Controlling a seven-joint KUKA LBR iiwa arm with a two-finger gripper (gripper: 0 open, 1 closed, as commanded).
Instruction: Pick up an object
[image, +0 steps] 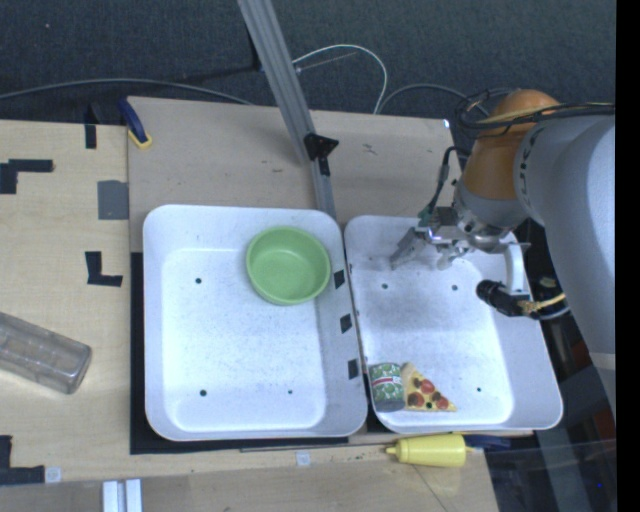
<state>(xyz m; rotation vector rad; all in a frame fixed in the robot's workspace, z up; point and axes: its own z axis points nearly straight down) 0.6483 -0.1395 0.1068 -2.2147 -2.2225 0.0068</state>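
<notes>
The two-finger gripper hovers with fingers spread and empty over the right white bin's far end, well apart from the small flat pizza-printed packet near its front-left corner, so the approach seems pending: travel there, then descend.

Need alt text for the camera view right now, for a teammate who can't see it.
The arm's hand hovers over the back of the right bin, holding nothing visible. A pizza-slice toy and small green packet lie at that bin's front; a green bowl sits in the left bin.
</notes>
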